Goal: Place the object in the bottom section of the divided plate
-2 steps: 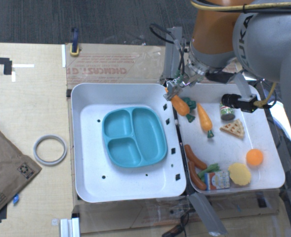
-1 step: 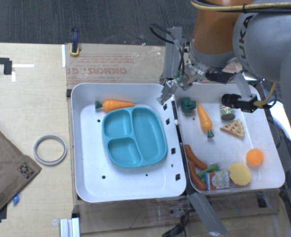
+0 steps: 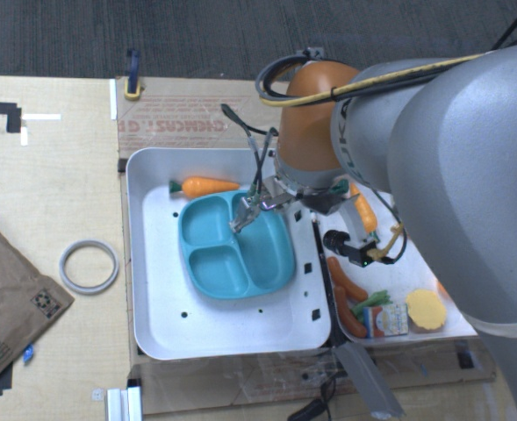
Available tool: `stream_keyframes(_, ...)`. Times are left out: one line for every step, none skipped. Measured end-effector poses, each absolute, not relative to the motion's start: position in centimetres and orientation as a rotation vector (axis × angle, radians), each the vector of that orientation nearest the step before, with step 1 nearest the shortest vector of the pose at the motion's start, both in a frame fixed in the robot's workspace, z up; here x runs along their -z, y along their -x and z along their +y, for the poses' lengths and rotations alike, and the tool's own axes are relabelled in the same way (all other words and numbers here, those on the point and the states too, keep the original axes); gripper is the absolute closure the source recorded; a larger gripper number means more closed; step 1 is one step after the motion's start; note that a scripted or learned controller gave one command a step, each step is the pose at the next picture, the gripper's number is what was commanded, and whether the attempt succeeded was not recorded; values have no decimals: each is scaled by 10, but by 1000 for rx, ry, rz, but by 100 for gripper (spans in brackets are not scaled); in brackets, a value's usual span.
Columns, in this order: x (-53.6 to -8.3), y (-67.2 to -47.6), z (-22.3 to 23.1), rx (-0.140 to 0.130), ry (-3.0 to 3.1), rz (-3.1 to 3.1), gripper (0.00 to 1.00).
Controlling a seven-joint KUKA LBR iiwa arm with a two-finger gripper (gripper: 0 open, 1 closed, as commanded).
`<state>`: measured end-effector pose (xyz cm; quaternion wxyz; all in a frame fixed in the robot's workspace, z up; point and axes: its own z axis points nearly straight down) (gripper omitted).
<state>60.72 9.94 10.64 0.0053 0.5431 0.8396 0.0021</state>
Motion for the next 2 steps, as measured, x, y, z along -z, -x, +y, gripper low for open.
stream_keyframes(-191, -619, 90, 4, -2119, 2318, 0)
stream_keyframes(-151, -658, 98, 5, -2197, 2244, 0)
